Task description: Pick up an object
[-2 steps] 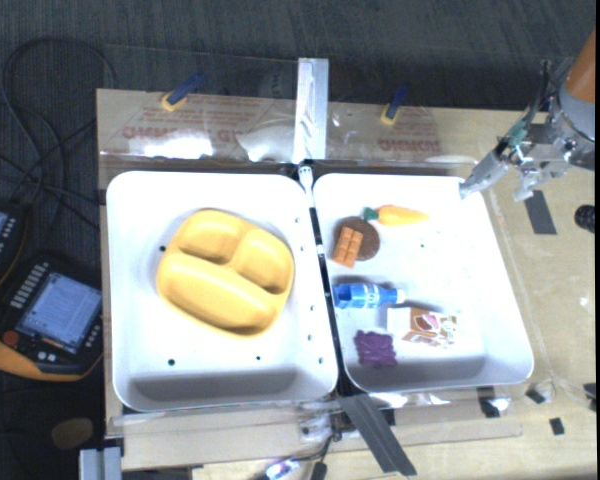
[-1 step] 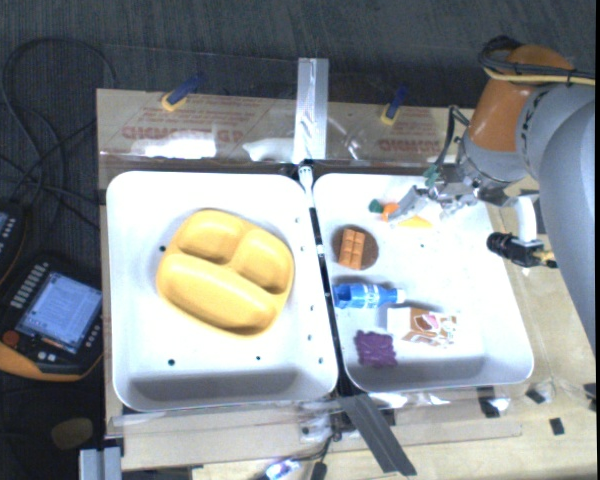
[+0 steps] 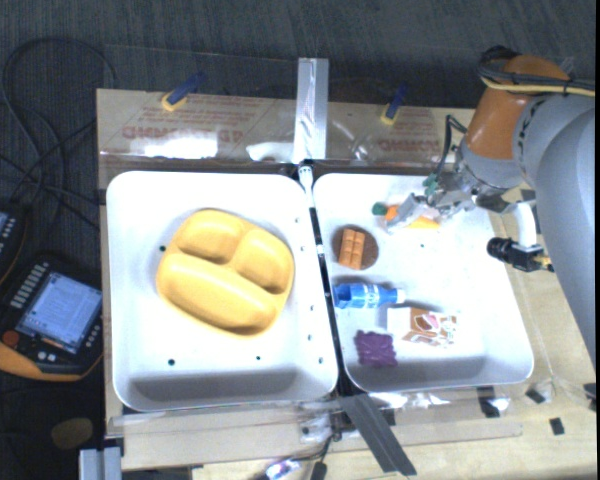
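Observation:
My gripper (image 3: 420, 208) hangs low over the far part of the right bin (image 3: 485, 298), reaching in from the right. A small yellow-orange piece (image 3: 426, 224) lies right under it, and a small green and orange piece (image 3: 381, 209) sits just to its left. Nearer the front are a brown ridged biscuit (image 3: 352, 248), a blue bottle (image 3: 365, 294) lying on its side, a white and brown packet (image 3: 426, 326) and a purple lump (image 3: 376, 347). A big yellow bread-shaped object (image 3: 225, 268) lies in the left bin (image 3: 140, 358).
The raised divider (image 3: 320, 268) runs between the two bins. The grey arm with its orange band (image 3: 500, 118) crosses the right bin's far right corner. A handheld pendant (image 3: 45, 313) and cables lie on the floor at the left. Clamps (image 3: 180, 91) hold a board behind the bins.

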Controlling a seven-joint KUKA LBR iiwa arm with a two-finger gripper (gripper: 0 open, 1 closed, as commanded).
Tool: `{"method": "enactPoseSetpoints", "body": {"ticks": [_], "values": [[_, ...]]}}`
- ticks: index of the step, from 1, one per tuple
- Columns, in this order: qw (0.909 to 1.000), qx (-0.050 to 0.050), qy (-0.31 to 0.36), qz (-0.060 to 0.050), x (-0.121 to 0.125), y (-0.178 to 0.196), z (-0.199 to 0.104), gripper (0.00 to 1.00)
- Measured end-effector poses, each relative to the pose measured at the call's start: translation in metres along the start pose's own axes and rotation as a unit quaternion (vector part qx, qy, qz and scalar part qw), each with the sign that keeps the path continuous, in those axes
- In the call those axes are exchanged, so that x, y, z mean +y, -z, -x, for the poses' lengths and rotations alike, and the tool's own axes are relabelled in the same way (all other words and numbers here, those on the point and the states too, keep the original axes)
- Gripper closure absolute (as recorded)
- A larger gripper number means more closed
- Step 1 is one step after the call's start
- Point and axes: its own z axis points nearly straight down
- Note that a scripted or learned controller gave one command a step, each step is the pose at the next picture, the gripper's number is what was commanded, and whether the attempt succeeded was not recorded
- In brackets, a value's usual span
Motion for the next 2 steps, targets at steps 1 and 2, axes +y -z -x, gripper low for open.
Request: {"method": "enactPoseSetpoints", "body": {"ticks": [1,2], "values": [[0.9956,-0.004,0.094,0.003,0.014,0.0,-0.084,0.0],[0.9894,-0.004,0.145,0.008,-0.038,0.001,-0.078,0.0]]}}
